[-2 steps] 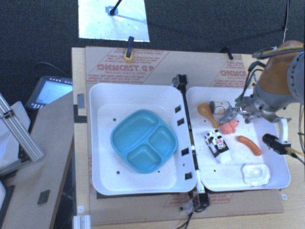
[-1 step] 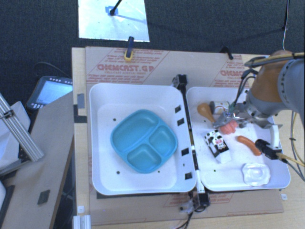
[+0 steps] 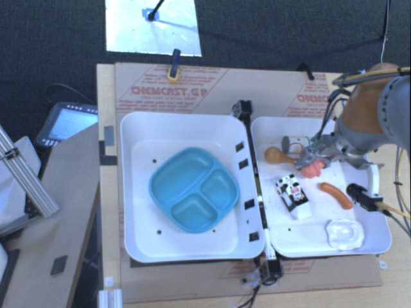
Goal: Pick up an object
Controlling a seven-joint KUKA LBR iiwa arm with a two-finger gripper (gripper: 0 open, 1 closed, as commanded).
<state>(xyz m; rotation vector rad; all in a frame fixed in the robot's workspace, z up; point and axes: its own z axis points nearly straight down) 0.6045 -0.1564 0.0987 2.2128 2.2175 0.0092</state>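
Though touching gripper (image 3: 313,154), pink object (image 3: 313,168) below.

Both bins (image 3: 192,124) are white; the left one bears a light blue sectioned plate (image 3: 194,189); in the right bin (image 3: 379,236) lie a tan pear-shaped piece (image 3: 275,154), a salmon-pink lump (image 3: 313,167), an orange sausage shape (image 3: 336,195), a black-and-white cow-patterned block (image 3: 291,192) and a translucent whitish cup (image 3: 345,233); the arm (image 3: 379,111) is grey with an orange band; the board (image 3: 192,88) under the bins is pale tan with red lettering; a yellow clip (image 3: 174,74) sits at its far edge; the floor (image 3: 51,37) is dark blue-black.
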